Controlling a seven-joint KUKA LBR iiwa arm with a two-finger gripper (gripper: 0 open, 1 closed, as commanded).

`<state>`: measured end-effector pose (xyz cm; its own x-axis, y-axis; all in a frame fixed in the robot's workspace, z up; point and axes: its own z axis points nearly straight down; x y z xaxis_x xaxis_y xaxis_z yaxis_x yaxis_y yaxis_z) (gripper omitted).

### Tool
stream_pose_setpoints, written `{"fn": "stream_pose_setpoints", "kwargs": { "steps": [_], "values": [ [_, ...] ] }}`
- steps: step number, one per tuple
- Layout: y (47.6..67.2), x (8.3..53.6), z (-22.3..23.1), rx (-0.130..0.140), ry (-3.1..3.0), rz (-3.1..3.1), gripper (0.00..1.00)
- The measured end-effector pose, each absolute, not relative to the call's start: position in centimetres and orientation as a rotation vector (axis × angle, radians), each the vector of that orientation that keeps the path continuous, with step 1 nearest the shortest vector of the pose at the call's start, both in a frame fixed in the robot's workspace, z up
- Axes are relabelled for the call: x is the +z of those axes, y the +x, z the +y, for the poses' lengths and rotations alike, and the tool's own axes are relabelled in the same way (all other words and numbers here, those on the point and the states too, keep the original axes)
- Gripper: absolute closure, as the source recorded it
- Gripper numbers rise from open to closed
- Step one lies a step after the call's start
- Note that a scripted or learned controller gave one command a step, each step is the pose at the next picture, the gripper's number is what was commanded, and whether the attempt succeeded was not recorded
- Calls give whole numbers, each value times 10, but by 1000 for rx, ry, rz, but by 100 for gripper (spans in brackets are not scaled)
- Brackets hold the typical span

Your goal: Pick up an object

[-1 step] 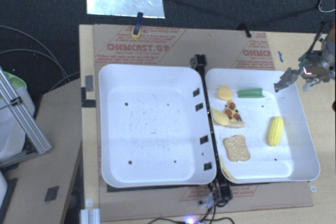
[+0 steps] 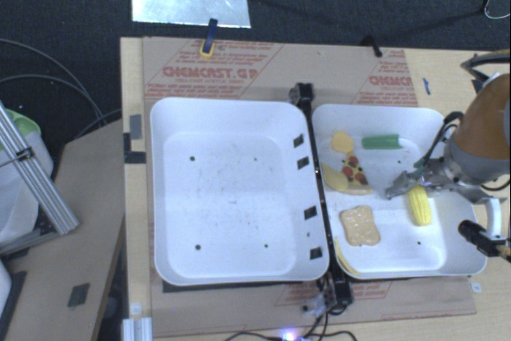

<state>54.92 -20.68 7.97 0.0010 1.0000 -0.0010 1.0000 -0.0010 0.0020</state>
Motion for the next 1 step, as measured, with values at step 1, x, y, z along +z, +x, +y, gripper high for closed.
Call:
{"fn": "stream_pose_setpoints", "kwargs": {
  "steps": [1],
  "values": [
    [647,85,-143,6,2209,2233,0]
  ]
}}
